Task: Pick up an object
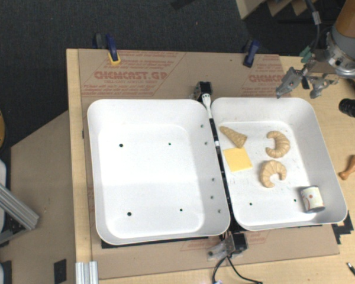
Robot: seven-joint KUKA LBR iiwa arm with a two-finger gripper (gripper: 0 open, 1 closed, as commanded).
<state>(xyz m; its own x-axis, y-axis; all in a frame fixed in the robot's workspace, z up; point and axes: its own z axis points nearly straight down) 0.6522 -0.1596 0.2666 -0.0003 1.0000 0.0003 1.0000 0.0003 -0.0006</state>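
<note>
- Dark carpet surrounds a bench topped with a brown board [165, 70], which is fixed at its far edge by two clamps [112, 51]; the clamping presumably keeps the work surface from shifting under the arm.
- Right bin [328, 176]: holds all candidate objects, any of which would satisfy the task.
- Yellow block [237, 159]: lies flat near the bin's left wall, just below a tan wedge [235, 137].
- Two croissant-shaped pieces: the upper one [278, 144] and the lower one [273, 173] lie close together near the bin's middle, apart from the block.
- Small white cylinder [310, 198]: rests on its side near the bin's front right corner, well apart from the rest.
- Left bin [97, 158]: stands edge to edge with the right one, probably as a drop-off place.
- Gripper [302, 83]: hangs above the board just beyond the right bin's far right corner, fingers spread and nothing between them.
- Judgement: the pick is not yet begun; the spaced-out objects should each allow a clean approach, the cylinder's nearness to the wall being the likeliest difficulty.
</note>
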